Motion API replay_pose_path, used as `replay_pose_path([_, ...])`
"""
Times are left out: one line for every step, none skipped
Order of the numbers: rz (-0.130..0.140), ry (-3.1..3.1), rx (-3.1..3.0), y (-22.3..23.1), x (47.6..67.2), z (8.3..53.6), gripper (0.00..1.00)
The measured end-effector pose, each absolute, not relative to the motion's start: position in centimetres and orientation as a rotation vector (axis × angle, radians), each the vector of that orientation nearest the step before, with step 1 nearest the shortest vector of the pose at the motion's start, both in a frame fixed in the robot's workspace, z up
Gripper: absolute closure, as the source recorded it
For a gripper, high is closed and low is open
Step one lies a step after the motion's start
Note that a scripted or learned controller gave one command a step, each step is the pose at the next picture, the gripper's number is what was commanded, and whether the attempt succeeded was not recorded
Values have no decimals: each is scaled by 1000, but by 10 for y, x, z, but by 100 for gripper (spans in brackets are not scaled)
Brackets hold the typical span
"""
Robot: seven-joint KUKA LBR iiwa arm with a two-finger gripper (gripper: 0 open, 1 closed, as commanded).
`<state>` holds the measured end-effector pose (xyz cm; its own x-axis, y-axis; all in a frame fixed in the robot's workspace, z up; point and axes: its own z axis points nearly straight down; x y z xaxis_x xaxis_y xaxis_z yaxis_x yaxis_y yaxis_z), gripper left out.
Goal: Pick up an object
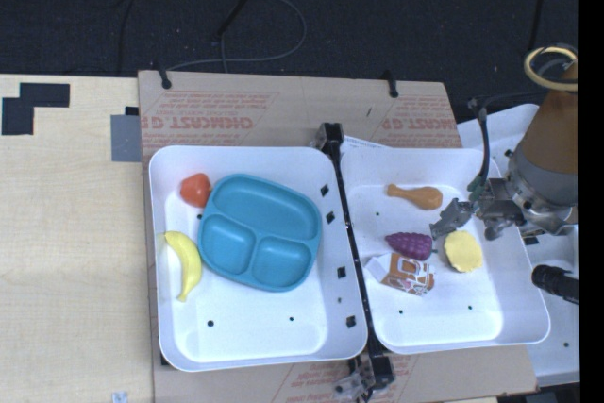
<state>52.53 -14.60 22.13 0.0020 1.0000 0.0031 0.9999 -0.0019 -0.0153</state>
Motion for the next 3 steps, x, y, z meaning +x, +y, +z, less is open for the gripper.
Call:
replay_pose_path([3,-2219,-2219,-146,528,227,0])
replay_pose_path([6,-2217,-2217,-150,528,165,0])
replay_pose_path([1,-2218,-2221,-148,529,123,0])
